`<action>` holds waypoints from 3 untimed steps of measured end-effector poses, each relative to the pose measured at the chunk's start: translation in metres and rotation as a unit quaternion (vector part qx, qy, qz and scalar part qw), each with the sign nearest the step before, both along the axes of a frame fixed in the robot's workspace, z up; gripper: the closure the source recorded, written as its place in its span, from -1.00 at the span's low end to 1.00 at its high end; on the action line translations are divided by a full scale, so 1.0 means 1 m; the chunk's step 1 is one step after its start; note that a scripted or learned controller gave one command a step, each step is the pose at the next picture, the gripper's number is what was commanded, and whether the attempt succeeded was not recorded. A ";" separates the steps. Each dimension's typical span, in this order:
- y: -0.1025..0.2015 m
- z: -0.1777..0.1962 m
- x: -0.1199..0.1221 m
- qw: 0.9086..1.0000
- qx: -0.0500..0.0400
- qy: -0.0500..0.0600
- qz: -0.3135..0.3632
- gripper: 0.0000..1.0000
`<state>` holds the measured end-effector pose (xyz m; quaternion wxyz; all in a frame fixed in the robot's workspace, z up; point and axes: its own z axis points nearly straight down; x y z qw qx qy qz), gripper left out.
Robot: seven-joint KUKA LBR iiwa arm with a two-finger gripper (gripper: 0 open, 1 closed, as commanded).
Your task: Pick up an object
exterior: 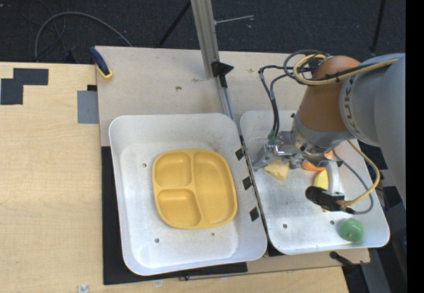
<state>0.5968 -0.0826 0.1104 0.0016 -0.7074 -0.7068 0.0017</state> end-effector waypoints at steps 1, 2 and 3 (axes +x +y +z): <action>-0.002 0.013 0.001 1.000 0.000 -0.001 -0.002 1.00; -0.005 0.056 -0.002 1.000 0.000 -0.002 -0.002 1.00; 0.002 0.115 -0.001 1.000 0.000 -0.004 0.001 1.00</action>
